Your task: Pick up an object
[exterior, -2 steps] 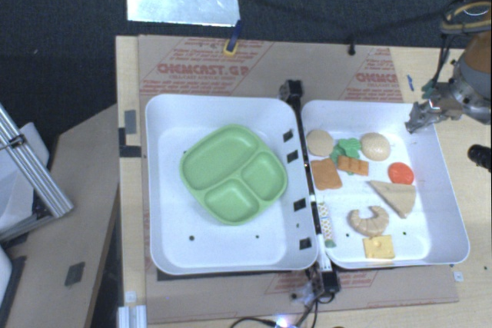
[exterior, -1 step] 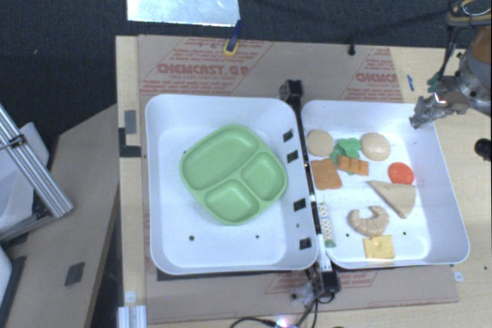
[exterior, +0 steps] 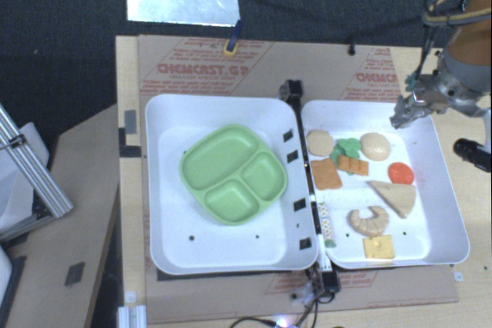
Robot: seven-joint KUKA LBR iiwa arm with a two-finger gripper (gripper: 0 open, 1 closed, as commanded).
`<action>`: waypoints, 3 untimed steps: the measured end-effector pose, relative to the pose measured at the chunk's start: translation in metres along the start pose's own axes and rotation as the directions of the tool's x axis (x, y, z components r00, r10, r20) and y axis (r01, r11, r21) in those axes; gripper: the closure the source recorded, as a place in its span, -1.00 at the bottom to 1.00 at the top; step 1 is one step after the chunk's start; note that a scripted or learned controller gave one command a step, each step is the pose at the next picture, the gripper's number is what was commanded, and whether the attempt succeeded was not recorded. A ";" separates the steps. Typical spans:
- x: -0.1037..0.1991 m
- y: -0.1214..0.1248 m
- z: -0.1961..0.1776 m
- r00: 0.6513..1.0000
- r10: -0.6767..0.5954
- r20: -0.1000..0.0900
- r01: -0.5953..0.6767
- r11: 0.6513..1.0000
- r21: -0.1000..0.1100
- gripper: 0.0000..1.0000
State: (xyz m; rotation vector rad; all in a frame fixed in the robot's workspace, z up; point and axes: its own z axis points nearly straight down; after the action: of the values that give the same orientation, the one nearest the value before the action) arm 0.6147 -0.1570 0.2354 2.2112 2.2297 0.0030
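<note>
Gripper [exterior: 403, 116] is hovering over the right bin's [exterior: 446, 188] far corner, gripping nothing; finger spread cannot be told. Toy foods [exterior: 361, 165] are lying nearby.

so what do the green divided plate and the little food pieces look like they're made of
The green divided plate looks like moulded plastic: one even pale green, smooth matte surface, rounded compartment walls. The food pieces, such as the croissant and the red tomato, look like toy plastic or rubber: flat uniform colours, soft moulded edges. Which of the two, the view leaves open.
</note>
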 end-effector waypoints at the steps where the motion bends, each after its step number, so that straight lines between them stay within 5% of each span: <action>1: 0.052 -0.001 -0.003 1.000 -0.001 -0.001 0.001 1.000 0.001 1.00; 3: 0.114 -0.023 0.021 1.000 0.001 0.000 -0.001 1.000 0.003 1.00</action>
State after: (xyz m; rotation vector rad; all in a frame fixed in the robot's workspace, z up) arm 0.5913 -0.0429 0.2140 2.2137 2.2300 0.0002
